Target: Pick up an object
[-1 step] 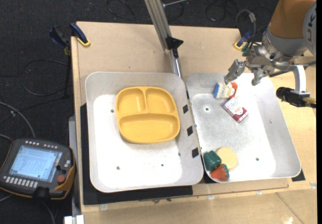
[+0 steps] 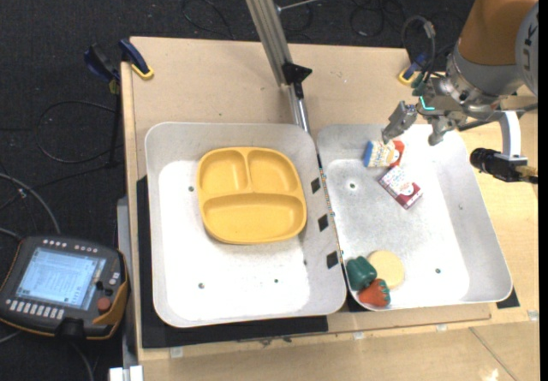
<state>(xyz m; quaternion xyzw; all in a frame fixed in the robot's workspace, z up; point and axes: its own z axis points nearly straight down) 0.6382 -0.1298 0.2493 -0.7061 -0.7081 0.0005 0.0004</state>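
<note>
My gripper hangs over the back of the right bin, its two fingers spread open with nothing between them. Just left of and below its left finger lies a small blue and orange packet. A red and white carton rests a little nearer the front. At the bin's front left corner sit a green piece, a pale yellow disc and a red piece, crowded together.
A yellow divided plate lies in the left bin. A slanted metal pole rises from the ridge between the bins. A teach pendant sits off the bench at front left.
</note>
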